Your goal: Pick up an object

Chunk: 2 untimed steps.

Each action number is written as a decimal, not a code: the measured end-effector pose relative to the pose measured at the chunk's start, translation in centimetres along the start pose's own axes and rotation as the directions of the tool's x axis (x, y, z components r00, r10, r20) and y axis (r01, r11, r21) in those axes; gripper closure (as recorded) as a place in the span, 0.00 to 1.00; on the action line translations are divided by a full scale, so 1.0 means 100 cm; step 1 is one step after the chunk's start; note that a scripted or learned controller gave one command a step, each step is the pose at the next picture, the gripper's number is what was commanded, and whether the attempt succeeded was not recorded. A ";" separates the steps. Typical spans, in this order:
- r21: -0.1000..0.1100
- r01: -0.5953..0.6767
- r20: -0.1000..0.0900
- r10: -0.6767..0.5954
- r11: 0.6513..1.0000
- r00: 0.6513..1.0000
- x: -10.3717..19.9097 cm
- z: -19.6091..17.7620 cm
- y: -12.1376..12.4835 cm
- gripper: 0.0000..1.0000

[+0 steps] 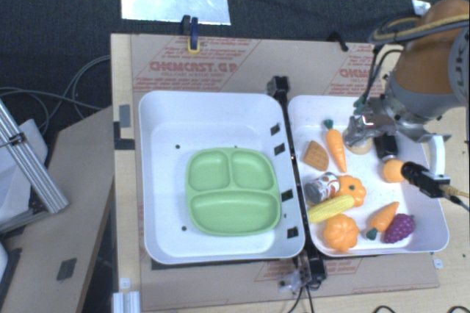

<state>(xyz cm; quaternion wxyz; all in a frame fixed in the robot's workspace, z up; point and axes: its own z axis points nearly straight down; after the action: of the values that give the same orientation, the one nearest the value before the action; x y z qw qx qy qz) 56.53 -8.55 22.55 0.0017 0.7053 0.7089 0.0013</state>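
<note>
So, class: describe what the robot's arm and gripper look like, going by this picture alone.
The arm is bulky and rounded, grey with a broad orange band above the wrist. Dark cables loop along its left side. The gripper is a small metallic silver block with black parts next to it. No lettering or markings can be made out on either.

Robotics lab, test-cell type. Evidence: industrial arm [433, 47] at right of frame; two white bins [158, 157] on a cardboard-covered bench [242, 62]; aluminium framing [29, 164] at left edge; loose cables [81, 84] on dark carpet; toy plastic food [341, 231] as test items.
</note>
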 end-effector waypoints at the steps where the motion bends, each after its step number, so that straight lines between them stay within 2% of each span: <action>1: 0.006 0.001 -0.002 -0.001 1.000 1.000 0.026 0.010 -0.040 1.00; 2: 0.004 -0.003 -0.001 0.003 1.000 1.000 0.026 0.006 -0.045 1.00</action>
<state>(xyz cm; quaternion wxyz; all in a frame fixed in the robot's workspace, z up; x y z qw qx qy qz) 51.98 -5.97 21.93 0.0001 0.7062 0.7080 0.0005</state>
